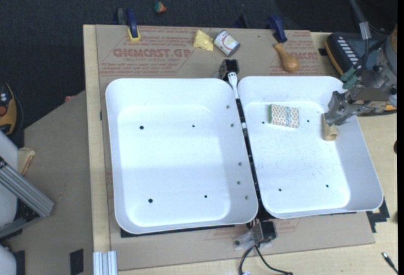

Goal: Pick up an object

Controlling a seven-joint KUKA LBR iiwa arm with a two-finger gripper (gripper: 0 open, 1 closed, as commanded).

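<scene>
In the right bin [353,173] a small rectangular pad [283,115] with a pale dotted pattern lies flat near the back middle. A short tan cork-like piece [329,132] rests by the bin's right wall. My gripper [334,115] hangs low over the back right part of this bin, directly above the tan piece and very close to its top. Whether it touches the piece is unclear. The pad lies about a hand's width to the gripper's left. The left bin [126,141] holds no loose objects.
On the board behind the bins lie a yellow lump [203,41], a small white box [226,43] and a wooden pear-shaped handle [287,58]. Blue clamps [132,23] [275,28] grip the back edge. A black-tipped tool [230,70] lies at the seam between the bins.
</scene>
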